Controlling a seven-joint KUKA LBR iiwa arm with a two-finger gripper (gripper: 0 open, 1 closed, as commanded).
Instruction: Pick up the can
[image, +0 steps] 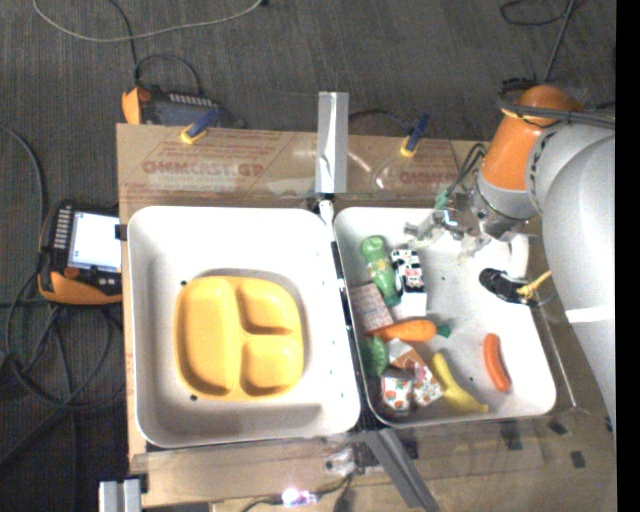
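Observation:
The can (397, 392), small with a red and white label, lies in the near left corner of the right bin (520, 395), pressed against a similar red and white packet (426, 385) and a banana (455, 385). My gripper (452, 226) hangs over the far edge of the right bin, well away from the can and above the bare floor right of a small black and white box (407, 270). Nothing shows in the gripper.
The right bin also holds a green bottle (379, 262), a pink box (368, 303), a carrot (405, 331), a green item (374, 355) and a red sausage (495, 361). A yellow divided tray (240, 333) sits in the left bin (150, 250).

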